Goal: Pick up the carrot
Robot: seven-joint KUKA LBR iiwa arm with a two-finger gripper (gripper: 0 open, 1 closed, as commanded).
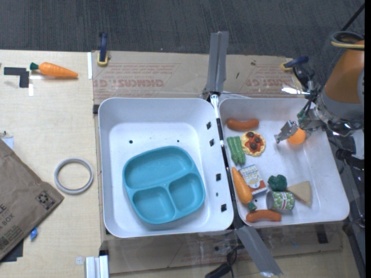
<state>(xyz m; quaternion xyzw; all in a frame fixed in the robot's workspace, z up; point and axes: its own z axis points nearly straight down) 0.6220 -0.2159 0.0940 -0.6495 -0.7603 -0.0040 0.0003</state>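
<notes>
From above and at a slant, two shallow white bins are being shown side by side on a cardboard-covered bench. The left bin (110, 155) is being occupied by a teal three-compartment tray (164, 184), which is lying toward the near side. The right bin (330, 172) is being filled with toy food. The carrot (241, 185) is lying along the left wall of that bin, in its near half, with its tip pointing toward the near edge; it is being touched on its right by a small printed packet (251, 175). Just beyond it a green pea pod (236, 150) is lying, and beside that a small round pizza (253, 143). A sausage (242, 124) is lying near the far wall, and a second sausage (264, 215) at the near wall. A green tin can (281, 201) is lying on its side, with a broccoli floret (277, 182) just behind it and a tan wedge (301, 192) to its right. The gripper (288, 133) is being reached in from the right, low over the far right part of this bin, well apart from the carrot. Its jaws appear closed around a small orange fruit (297, 136). On the wooden surface at far left, a second carrot (53, 70) is lying outside the bins, and a roll of tape (73, 175) is lying nearer.
</notes>
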